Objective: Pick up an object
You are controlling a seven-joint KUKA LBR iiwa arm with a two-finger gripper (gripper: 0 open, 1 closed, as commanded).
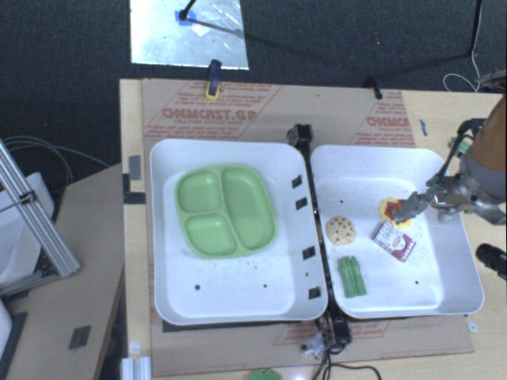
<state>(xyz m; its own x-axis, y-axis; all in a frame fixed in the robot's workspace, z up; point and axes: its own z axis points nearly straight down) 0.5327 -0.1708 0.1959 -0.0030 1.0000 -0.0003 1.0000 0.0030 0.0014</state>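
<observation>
Bench: brown board under two shallow white bins set side by side, dark carpet behind.

Item 1, likely target: yellow-and-red toy (392, 209), right bin (372, 165), upper right of the floor. It lies directly beneath the gripper (410, 207) tip. Contact cannot be confirmed at this slant.

Item 2: red-and-white packet (394, 241), just beside the toy on its near side, possibly touching it.

Item 3: round speckled cookie (341, 229), left of the packet, apart from it.

Item 4: green ridged piece (352, 276), near the front wall of the right bin, well apart from the toy.

Item 5: green divided plate (226, 211), alone in the left bin (174, 291).

Tool: grey arm entering from the right, gripper lowered over the toy. Whether the jaws stand apart or together cannot be told; the tip reads as one dark blur.

Hazards, judged:
- Toy and packet crowd each other, so a closing grip may pinch both, or take the flat packet edge and slip off.
- A tip landing off-centre could push the toy aside toward the bin wall instead of trapping it.
- The toy looks low and flat; the jaws may close above it and lift nothing.
- Too deep a descent would jam the tip against the bin floor.
</observation>
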